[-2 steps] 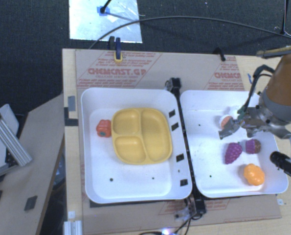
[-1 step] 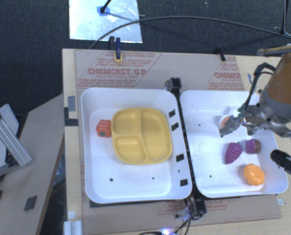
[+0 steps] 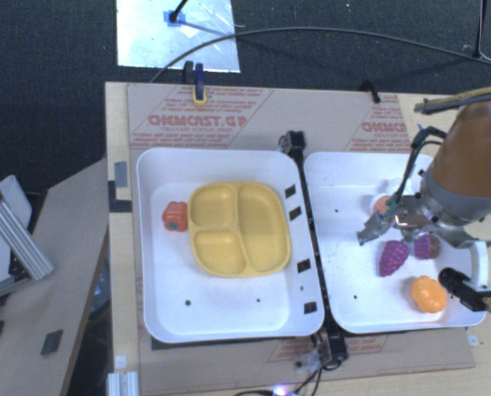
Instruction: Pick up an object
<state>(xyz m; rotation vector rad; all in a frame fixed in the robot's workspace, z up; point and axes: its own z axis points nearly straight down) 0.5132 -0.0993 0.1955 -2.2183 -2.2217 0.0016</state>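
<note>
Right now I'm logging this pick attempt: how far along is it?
Done: the arm has reached into the right bin, with the gripper low among the toys. In hand: nothing visibly gripped; the purple grape bunch and orange fruit lie on the bin floor. Left: closing on an object and lifting it. The yellow tray and small orange toy sit in the left bin.

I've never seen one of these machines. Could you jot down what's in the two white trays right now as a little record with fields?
left bin: yellow divided plate, small orange-red toy beside the plate's left edge
right bin: purple grape bunch, orange fruit, a smaller purple piece, a pinkish item partly hidden
gripper: low over the right bin, just above the grapes
held: nothing visibly between the fingers
</note>
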